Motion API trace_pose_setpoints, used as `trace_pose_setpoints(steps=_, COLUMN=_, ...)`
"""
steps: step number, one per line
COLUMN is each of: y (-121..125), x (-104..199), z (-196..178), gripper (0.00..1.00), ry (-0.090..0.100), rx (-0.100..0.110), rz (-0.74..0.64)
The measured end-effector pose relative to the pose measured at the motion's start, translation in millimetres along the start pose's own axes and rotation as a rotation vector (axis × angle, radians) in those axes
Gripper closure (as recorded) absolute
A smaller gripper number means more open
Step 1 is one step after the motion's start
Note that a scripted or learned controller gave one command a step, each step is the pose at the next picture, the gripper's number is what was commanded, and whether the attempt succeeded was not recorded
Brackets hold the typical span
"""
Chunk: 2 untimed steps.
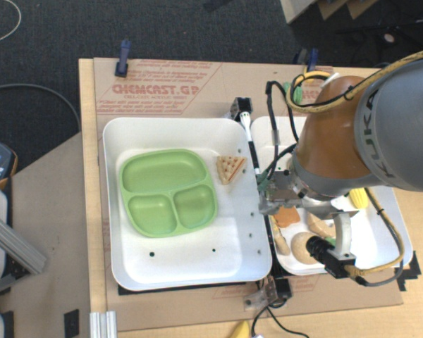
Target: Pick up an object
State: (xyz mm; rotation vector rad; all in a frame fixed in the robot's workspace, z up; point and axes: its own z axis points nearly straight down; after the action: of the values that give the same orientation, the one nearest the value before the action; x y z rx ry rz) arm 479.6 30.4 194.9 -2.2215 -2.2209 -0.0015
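The arm (359, 132) is down over the right bin (388, 210), gripper (285, 206) low at its left edge just above the small food pieces (296, 231). Nothing looks lifted yet. The wrist hides the grip, so I can't tell whether anything is grasped.

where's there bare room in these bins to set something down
Left bin: bare floor in front of the green tray, toward the near rim, plus a strip behind it. Right bin: crowded with small food pieces under the arm.
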Motion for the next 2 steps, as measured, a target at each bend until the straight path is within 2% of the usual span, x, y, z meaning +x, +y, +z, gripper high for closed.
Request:
trace_pose_setpoints(steps=1, y=2, x=2, z=-160, gripper=1.0, ry=0.002, rx=-0.02, rz=-0.003)
trace_pose_setpoints(steps=2, y=0, x=-51, z=-152, gripper=1.0, ry=-0.003, rx=0.0, rz=0.006)
